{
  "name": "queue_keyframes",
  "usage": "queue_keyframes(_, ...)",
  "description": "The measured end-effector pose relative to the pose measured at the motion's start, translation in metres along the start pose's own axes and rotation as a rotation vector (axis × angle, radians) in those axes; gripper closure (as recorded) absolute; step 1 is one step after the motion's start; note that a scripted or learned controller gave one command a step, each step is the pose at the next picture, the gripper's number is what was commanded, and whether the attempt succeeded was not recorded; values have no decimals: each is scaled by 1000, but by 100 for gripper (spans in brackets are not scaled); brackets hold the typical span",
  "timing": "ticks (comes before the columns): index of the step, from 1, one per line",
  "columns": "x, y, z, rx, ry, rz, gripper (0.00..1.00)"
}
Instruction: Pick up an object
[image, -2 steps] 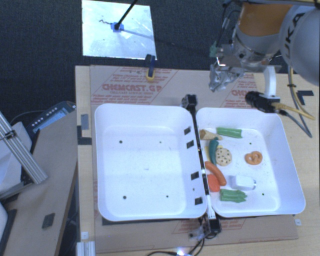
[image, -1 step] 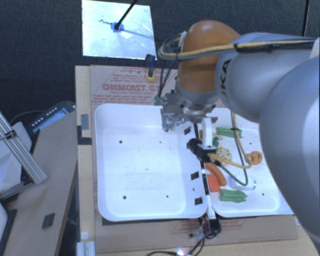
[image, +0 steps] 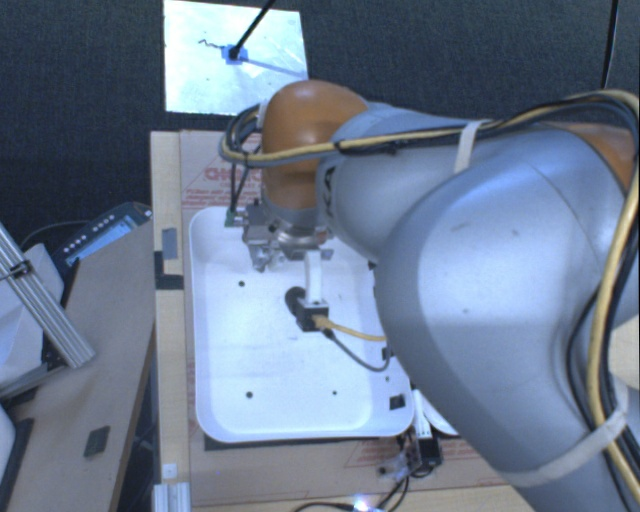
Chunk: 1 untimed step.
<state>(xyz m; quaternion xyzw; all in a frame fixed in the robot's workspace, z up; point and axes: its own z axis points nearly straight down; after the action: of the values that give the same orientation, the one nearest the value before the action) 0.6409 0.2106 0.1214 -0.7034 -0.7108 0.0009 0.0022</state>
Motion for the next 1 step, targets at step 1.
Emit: queue_keyframes(1,25,-10,39,-2,-2,3,100)
